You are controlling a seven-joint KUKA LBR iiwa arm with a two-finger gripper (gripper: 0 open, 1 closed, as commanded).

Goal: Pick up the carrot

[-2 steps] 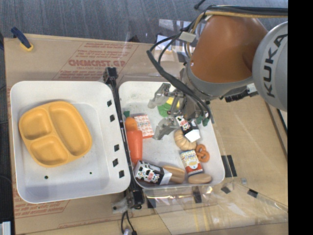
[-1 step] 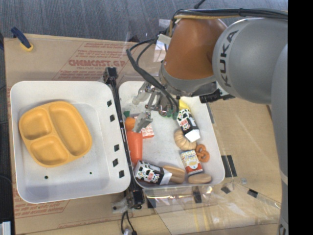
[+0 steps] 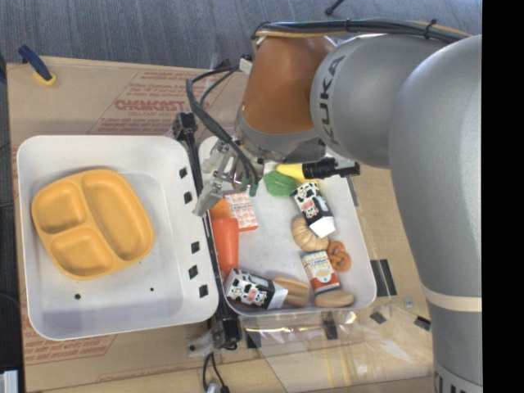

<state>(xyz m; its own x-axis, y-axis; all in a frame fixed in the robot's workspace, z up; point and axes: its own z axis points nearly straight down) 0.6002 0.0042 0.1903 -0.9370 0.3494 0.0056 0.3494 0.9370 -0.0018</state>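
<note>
Along the left wall of the right bin [image 3: 366, 277] I see the carrot [image 3: 225, 241], lying lengthwise with its top end up against a small red-and-white packet [image 3: 242, 211]. At its lower end sits a cow-patterned carton [image 3: 250, 290]. My gripper [image 3: 214, 193] is right over the carrot's upper end, but I cannot tell how it is set or whether it has any grip on the carrot. Further right I see a second cow carton [image 3: 312, 205], a green item [image 3: 279, 183], a pretzel [image 3: 338, 257] and a bread roll [image 3: 308, 234]. In the left bin [image 3: 49, 309] rests a yellow divided plate [image 3: 92, 221].
</note>
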